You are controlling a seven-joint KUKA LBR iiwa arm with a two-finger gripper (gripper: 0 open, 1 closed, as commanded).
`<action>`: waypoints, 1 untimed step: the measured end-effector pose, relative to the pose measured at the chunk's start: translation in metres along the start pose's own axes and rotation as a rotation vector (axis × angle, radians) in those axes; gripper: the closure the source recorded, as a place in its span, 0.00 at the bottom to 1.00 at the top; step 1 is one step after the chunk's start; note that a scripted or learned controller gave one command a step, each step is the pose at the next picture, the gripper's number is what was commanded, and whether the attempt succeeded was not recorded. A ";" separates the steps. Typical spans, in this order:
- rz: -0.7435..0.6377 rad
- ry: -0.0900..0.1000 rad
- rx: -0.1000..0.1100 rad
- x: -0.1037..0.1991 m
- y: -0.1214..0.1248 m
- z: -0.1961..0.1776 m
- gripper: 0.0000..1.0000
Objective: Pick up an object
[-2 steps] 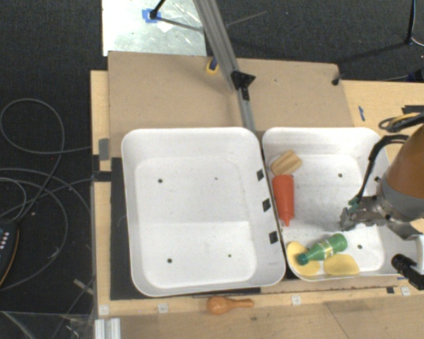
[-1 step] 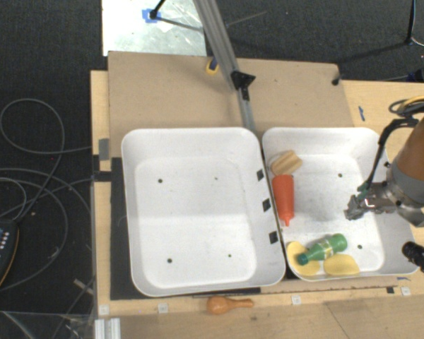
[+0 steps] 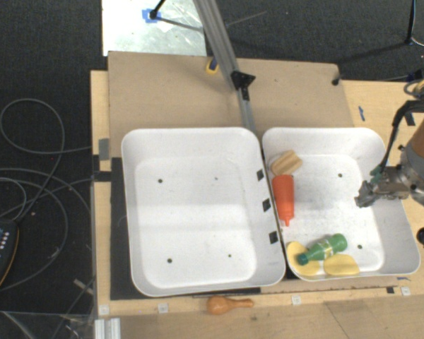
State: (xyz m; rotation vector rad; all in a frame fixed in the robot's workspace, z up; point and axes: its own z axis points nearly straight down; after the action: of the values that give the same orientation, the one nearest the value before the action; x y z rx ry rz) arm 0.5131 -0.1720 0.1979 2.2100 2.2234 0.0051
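The gripper (image 3: pixel 362 198) hangs over the smooth white right bin (image 3: pixel 367 143); its grip I cannot tell. A shiny orange bottle (image 3: pixel 284 197) lies along the bin's left wall.

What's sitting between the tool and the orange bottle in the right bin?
Nothing: in the camera view, the stretch from the tool across to the orange bottle is bare white floor of the right bin.
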 end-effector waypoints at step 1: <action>0.001 -0.001 -0.002 -0.004 0.000 -0.064 1.00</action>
State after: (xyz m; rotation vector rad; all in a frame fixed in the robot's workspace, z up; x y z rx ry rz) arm 0.5129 -0.1754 0.2621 2.2089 2.2211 0.0069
